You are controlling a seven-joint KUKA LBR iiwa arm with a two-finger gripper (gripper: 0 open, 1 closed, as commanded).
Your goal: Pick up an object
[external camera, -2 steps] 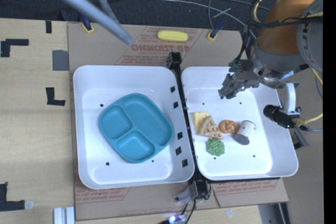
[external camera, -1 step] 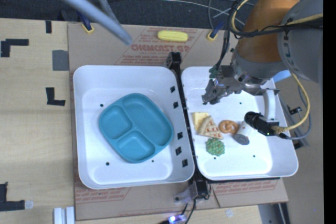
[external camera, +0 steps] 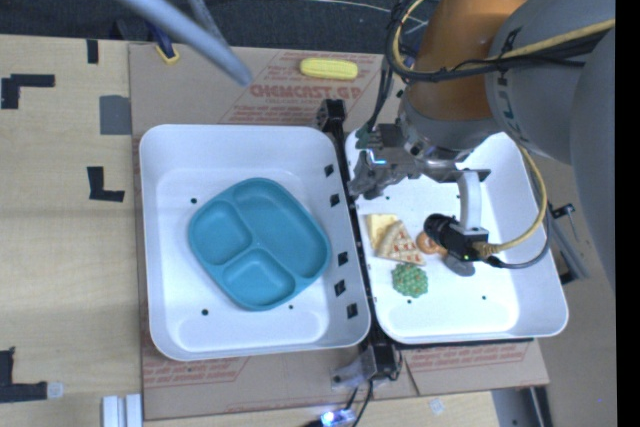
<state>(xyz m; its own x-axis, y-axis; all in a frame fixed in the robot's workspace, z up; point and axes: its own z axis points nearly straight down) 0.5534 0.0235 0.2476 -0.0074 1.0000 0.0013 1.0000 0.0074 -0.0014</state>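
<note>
Your pincer [external camera: 372, 177] hangs at the right bin's [external camera: 530, 315] ten o'clock corner; finger state unreadable. Pizza slice [external camera: 392, 240] and green toy [external camera: 410, 281] lie below.

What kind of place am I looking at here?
Probably a robotics lab test bench: a grey arm reaches over two white bins, one holding a blue divided plate, the other toy food.

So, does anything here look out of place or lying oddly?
One thing: a yellow banana-shaped object lies outside both bins, on the brown cardboard sheet behind the left white bin. The blue sectioned plastic tray sits askew in that bin, turned against its walls.
</note>
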